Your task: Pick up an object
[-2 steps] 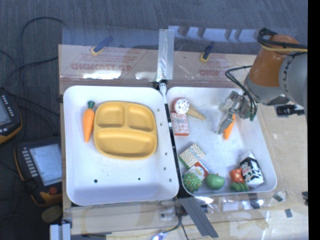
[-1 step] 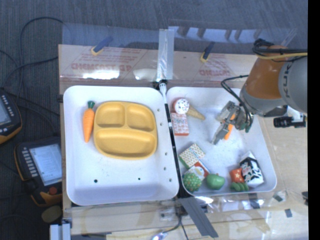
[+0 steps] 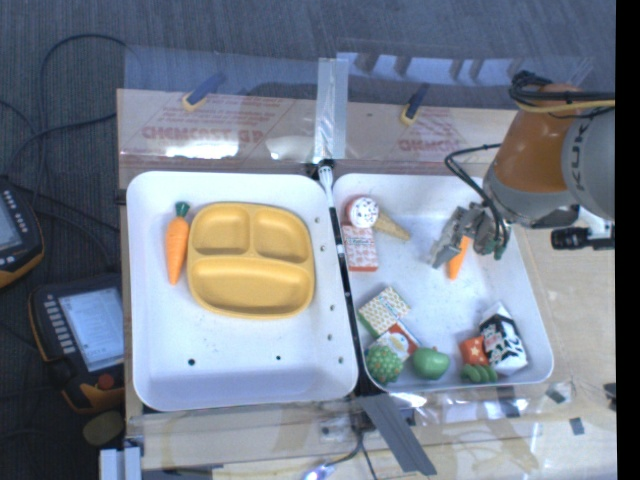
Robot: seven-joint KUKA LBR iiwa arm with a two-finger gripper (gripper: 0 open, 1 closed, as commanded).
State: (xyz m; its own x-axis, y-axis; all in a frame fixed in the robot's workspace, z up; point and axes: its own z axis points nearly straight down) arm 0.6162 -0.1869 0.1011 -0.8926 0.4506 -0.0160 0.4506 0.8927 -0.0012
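Observation:
My gripper (image 3: 457, 249) hangs over the right bin (image 3: 520, 298), near its upper right part, with a small orange carrot-like piece (image 3: 459, 260) between its fingers. In the same bin lie an ice-cream cone toy (image 3: 372, 216), a red-and-white carton (image 3: 361, 249), a checkered box (image 3: 384, 309), a small red-orange box (image 3: 399, 340), green vegetables (image 3: 430, 363) and a black-and-white cow-patterned carton (image 3: 506, 343). The left bin (image 3: 150, 348) holds a yellow divided tray (image 3: 251, 258) and an orange carrot (image 3: 177, 246) beside it.
The grey arm with its orange band (image 3: 535, 153) reaches in from the right over the right bin's far corner. A ridge (image 3: 340, 288) divides the two bins. Cables and handheld devices (image 3: 75, 328) lie on the floor to the left.

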